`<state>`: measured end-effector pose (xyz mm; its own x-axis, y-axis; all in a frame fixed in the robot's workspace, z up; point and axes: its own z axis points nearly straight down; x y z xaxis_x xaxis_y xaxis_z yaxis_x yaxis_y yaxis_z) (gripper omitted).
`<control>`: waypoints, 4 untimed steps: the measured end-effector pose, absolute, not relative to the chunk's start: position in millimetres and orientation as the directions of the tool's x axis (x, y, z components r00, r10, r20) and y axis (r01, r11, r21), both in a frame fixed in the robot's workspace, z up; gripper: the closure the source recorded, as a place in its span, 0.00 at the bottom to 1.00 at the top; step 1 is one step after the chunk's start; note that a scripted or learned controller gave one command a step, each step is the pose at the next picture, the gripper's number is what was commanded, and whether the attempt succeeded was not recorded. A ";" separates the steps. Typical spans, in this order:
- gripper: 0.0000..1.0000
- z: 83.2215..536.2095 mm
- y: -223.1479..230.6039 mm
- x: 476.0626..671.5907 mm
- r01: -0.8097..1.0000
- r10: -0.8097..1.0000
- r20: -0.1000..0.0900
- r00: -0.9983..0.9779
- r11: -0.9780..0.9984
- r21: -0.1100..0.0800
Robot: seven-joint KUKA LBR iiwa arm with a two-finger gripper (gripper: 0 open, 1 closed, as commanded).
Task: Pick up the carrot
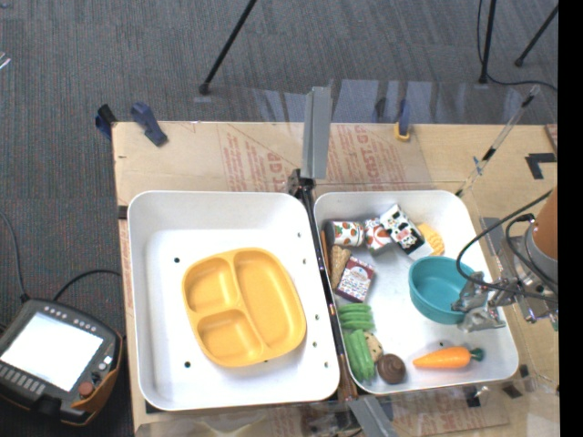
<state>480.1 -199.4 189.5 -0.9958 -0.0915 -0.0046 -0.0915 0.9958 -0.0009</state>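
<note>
status: pick not started as far as i can see. the carrot (444, 359) is lying flat on the floor of the right bin (455, 203), green tip pointing toward the bin's right wall, orange body running back toward the bin's middle. nothing touching it.

my gripper (480, 314) sits just above and slightly right of the carrot in the view, near the lower right rim of the teal bowl (438, 287). it looks apart from the carrot, a strip of bare bin floor between them. nothing between my fingers. can't tell whether they're spread or pressed together, the metalwork there is too cluttered to read.

neighbours of the carrot: a small brown round thing (392, 368) just to its left, then the green pea pods (357, 337) further left. the bowl is up-view from the carrot, close to my tool.

left to do, my read: line up over the carrot's body, descend, close across the narrow width, lift clear. all of it remains.

risk, judgement: the bowl rim is close to my wrist side, and the carrot is near the bin's front wall, so little room for the fingers there.
</note>
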 end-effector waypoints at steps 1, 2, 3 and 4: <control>1.00 159.0 -208.6 503.9 -0.287 -0.287 0.001 -0.958 0.958 0.003; 1.00 187.0 -208.4 540.3 -0.652 -0.652 -0.003 -0.758 0.758 0.002; 1.00 180.7 -209.4 485.2 -0.697 -0.697 -0.001 -0.717 0.717 0.005; 0.00 181.4 -209.5 485.7 -0.697 -0.697 -0.002 -0.717 0.717 0.004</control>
<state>485.7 -209.5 181.4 -0.7169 -0.6972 -0.0021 -0.6972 0.7169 0.0036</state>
